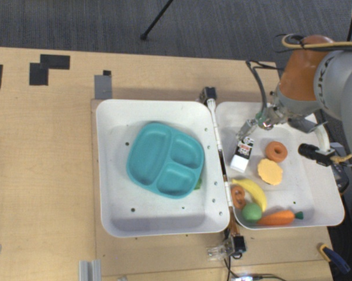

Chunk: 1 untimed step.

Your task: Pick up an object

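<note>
My gripper [253,126] hangs over the upper left part of the right bin [316,199], with the grey arm and its orange band reaching in from the right. Just below and left of it a small white box with a black label [241,156] lies on the bin floor, apart from the gripper. A brown doughnut [276,151] and a flat yellow round piece [270,172] lie to the box's right. Along the near edge are a banana [251,190], a small orange ring [238,198], a green lime [252,212] and a carrot [276,218].
The left bin [114,157] holds a teal divided plate [166,159], with a bit of something green [197,184] peeking out under its right edge. A ridge [218,151] separates the two bins. Bare bench lies to the left.
</note>
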Motion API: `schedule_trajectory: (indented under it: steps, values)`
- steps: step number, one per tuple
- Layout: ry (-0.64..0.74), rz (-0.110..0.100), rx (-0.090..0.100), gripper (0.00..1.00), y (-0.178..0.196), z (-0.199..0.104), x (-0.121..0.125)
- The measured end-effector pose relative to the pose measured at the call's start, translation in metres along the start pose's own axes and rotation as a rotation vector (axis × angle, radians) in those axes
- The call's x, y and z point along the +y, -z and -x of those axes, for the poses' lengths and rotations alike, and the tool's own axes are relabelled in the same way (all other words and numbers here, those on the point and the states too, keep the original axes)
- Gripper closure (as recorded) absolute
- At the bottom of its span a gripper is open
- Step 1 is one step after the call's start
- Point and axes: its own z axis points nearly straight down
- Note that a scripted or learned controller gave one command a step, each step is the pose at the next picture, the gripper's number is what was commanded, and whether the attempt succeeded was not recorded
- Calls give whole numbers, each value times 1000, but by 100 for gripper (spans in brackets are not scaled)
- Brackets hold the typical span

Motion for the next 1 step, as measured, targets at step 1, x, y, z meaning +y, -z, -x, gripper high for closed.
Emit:
schedule_trajectory:
  steps: [1]
  values:
    - [-21, 1, 0, 0, 0, -3, -3]
